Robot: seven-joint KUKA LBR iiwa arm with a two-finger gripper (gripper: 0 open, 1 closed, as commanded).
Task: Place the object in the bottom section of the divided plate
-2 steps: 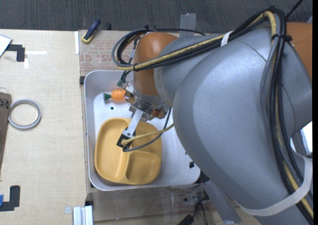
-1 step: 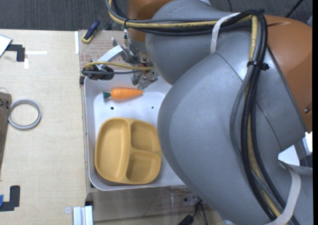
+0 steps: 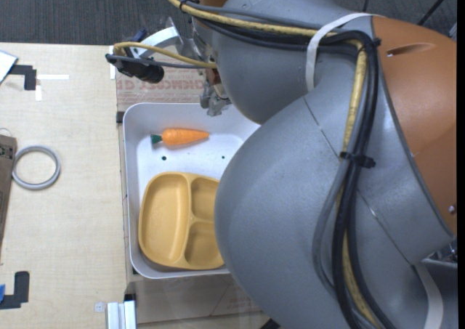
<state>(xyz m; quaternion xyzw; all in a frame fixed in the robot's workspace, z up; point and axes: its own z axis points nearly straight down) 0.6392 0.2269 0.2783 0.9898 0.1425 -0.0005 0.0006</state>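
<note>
An orange toy carrot [image 3: 184,136] with a green stem end lies flat in the white bin [image 3: 134,175], near its far wall. A yellow divided plate [image 3: 174,222] sits in the bin's near part, with its right side hidden behind the grey arm. My gripper [image 3: 212,104] hangs just right of the carrot and slightly beyond it, above the bin's far wall. Its tips are dark and small against the arm.
The bulky grey and orange arm [image 3: 334,160] covers the right half of the view, hiding most of the bin. A grey tape ring [image 3: 34,167] lies on the wooden bench [image 3: 65,248] to the left.
</note>
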